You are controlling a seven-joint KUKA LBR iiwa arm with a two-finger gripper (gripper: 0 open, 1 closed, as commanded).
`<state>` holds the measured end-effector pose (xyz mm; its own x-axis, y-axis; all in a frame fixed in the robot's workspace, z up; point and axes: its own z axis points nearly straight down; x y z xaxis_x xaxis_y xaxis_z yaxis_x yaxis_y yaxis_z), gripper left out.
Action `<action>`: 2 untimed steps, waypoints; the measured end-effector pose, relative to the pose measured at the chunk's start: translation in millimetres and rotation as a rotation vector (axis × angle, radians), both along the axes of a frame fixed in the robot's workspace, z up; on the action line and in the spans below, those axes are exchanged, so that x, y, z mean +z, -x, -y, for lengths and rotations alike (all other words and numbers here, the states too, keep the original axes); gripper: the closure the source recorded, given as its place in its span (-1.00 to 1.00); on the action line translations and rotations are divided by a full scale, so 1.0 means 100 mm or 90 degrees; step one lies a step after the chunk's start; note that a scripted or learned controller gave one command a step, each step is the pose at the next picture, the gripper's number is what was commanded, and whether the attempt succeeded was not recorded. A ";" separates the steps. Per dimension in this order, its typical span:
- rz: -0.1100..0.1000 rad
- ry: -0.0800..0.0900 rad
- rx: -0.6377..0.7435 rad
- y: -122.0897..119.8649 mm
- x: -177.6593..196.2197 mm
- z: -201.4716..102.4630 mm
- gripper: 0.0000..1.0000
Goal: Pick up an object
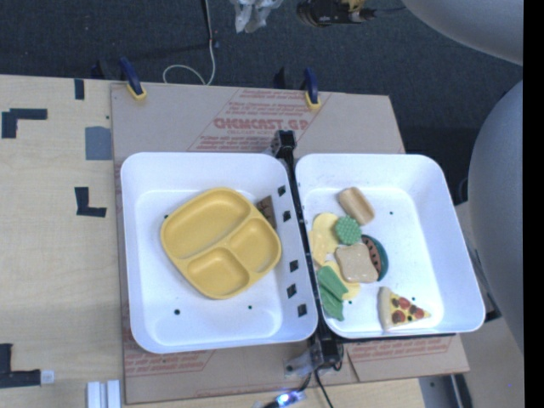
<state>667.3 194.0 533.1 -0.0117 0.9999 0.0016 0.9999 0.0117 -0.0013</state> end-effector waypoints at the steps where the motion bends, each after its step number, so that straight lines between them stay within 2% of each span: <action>1: 0.000 0.001 -0.004 -0.01 0.11 0.06 1.00; 2: 0.000 0.002 -0.002 0.00 0.21 0.05 1.00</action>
<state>667.8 189.1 554.2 -0.0078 1.0000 -0.0013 1.0000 0.0078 -0.0019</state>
